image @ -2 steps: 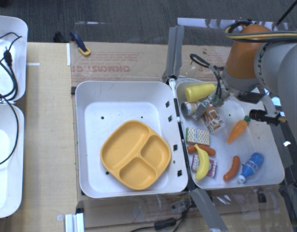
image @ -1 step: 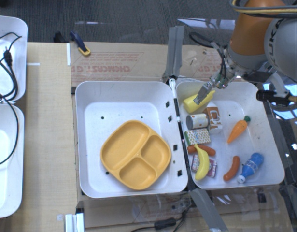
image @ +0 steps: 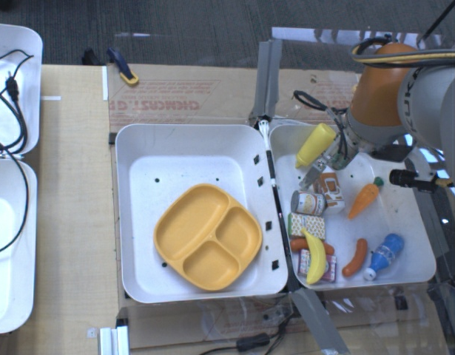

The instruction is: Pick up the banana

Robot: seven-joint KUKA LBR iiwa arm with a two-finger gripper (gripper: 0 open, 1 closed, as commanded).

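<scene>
End effector point(image: 322, 167) hovered low over the right bin point(image: 412, 268), its opening impossible to tell.
Below it, toward the bin's front edge, the banana point(image: 314, 259) lay apart from it on small packets.

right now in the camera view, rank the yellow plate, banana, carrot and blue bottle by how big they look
1. yellow plate, by far the largest
2. banana
3. carrot and blue bottle look about alike, so unranked

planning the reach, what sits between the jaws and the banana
In the camera view, a small tin and a flat packet lie between the gripper and the banana.
</scene>
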